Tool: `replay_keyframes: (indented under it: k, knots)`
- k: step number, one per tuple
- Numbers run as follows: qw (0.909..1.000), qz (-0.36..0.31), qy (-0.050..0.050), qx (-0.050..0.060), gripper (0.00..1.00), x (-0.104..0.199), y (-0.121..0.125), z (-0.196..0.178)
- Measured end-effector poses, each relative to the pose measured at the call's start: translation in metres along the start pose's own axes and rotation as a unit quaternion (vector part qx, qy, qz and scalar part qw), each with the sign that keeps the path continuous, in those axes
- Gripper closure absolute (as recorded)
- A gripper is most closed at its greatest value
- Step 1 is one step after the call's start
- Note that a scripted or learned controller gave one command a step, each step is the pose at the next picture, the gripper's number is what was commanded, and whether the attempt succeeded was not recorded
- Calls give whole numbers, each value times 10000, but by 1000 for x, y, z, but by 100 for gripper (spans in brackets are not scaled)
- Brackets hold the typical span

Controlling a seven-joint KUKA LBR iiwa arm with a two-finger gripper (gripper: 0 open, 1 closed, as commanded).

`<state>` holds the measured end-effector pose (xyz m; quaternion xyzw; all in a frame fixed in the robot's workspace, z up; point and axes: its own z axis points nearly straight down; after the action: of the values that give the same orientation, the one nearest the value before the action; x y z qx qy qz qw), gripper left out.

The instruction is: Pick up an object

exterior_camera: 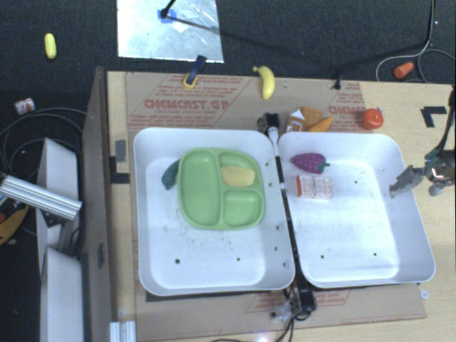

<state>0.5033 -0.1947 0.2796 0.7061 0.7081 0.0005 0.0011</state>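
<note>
The pincer [420, 177] sits at the 3 o'clock edge of the view, over the right rim of the right bin [410, 219]. One grey finger [405, 179] sticks out toward 9 o'clock above the bin's rim; how far the pincer is open cannot be told from here, and nothing shows in its grip.

In the right bin, toward its 11 o'clock corner, lies a purple toy fruit [308, 162] with a green stem. Just beside it, toward 5 o'clock, lies a small white-and-red packet [313, 187]. Both lie well apart from the pincer, with bare bin floor between.

The left bin [164, 262] holds a green divided plate [217, 189] in its upper middle. A pale yellow piece [239, 176] rests in the plate's compartment at 2 o'clock. A dark green item [169, 174] lies touching the plate's 9 o'clock rim.

On the desk [214, 98] beyond the bins, at 12 o'clock, lies a yellow banana [266, 81]. An orange carrot-like toy [318, 125] lies next to the right bin's far rim, and a red tomato-like toy [372, 118] lies to its 3 o'clock side. A small yellow object [50, 45] lies on the dark floor at 10 o'clock.
</note>
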Motion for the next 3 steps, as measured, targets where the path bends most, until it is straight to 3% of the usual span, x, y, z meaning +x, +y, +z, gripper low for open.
replay_keyframes:
  k: [1, 2, 3]
  knots:
    - [10000, -25, 21, 48, 0, 24, 38, 142]
    - [10000, -42, 21, 16, 0, 94, 68, 189]
    - [9998, 12, 4, 179, 0, 97, 163, 193]
